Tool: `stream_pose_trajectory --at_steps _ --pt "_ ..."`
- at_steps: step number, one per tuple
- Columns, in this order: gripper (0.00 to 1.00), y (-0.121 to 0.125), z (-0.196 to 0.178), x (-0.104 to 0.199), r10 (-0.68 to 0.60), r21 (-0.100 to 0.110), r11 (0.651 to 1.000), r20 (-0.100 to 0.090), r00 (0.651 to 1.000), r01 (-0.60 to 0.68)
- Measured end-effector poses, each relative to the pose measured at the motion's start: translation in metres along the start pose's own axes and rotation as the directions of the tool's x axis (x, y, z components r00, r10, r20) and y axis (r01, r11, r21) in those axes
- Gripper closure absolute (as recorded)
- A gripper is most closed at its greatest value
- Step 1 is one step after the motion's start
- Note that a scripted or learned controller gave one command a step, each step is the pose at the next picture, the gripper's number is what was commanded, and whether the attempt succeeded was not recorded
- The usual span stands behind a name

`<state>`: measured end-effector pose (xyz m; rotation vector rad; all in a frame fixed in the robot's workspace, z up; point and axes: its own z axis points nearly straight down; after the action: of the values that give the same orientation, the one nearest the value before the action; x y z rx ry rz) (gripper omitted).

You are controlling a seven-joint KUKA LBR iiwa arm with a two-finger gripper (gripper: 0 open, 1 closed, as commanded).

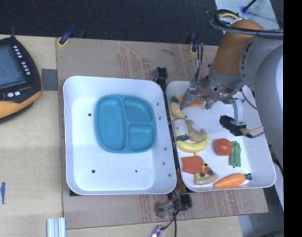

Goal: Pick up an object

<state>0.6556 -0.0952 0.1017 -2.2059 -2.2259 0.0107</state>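
My gripper (199, 98) hung at the right bin's (262, 154) far-left corner; its opening was indeterminate. The banana (192, 145) appeared light, rigid and smooth. I recommended gripping across its middle.

in the right bin (259, 179) lie my choices: a yellow banana (192, 145) curved near the left wall, a red tomato (223, 146) with a green vegetable (235, 153) just beside it. nearer the front edge sit a red block (192, 164), a pizza slice (205, 176) and an orange carrot (232, 180) lying flat.
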Motion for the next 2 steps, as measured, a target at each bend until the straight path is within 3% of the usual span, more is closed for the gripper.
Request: stream_pose_trajectory --at_steps 1,2 --pt "1.00 0.0000 -0.0104 -0.0005 -0.002 0.002 1.000 0.000 1.000 0.002" --pt "0.00 -0.0001 -0.0103 -0.0004 -0.003 0.002 1.000 0.000 1.000 0.003"
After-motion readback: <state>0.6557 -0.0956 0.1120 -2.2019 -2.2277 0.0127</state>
